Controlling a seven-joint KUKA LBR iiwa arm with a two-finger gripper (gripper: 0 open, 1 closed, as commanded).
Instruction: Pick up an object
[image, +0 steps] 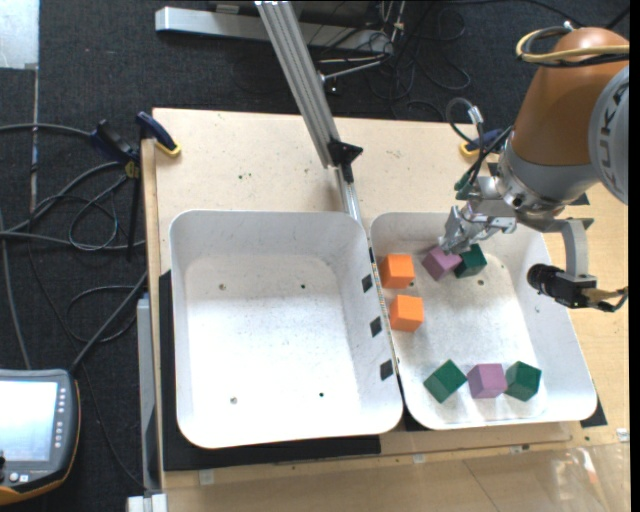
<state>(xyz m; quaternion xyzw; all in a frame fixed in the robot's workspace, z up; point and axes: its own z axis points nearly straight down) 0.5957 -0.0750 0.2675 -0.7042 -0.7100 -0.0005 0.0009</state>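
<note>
My gripper (457, 243) hangs over the far part of the right bin (560, 345), right above a purple cube (441, 263) and a dark green cube (471, 261) that touch each other. Two orange cubes lie near the bin's left wall, one (399, 269) farther back and one (406, 312) nearer. Along the front sit a green cube (445, 381), a purple cube (487, 380) and another green cube (523, 380).
The left bin (190, 300) sits beside the right one, with a dark divider strip between them. A metal bar (305, 85) slants down from the top to the bins' junction. Cables and a blue clamp (150, 130) lie at the bench's far left.
</note>
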